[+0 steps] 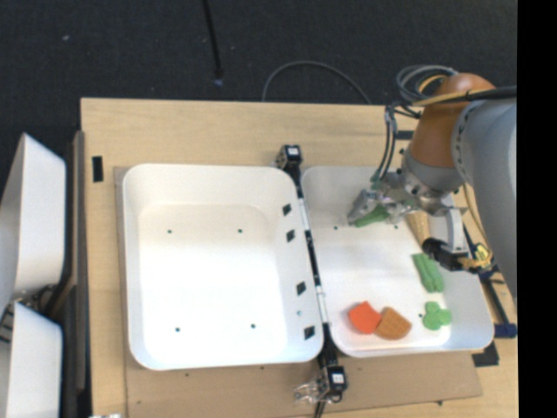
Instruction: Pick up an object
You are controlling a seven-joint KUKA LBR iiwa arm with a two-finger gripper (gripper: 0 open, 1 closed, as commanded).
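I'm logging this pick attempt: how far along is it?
Done: the arm has reached into the right bin, with the end effector low over its upper part. In hand: a green piece sits at its tip, though whether it is gripped is unclear. Left: lifting an object clear; the red block, orange piece and green pieces lie on the bin floor.

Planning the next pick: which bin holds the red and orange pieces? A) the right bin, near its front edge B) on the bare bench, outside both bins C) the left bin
A: the red piece and orange piece lie side by side near the front edge of the right bin.
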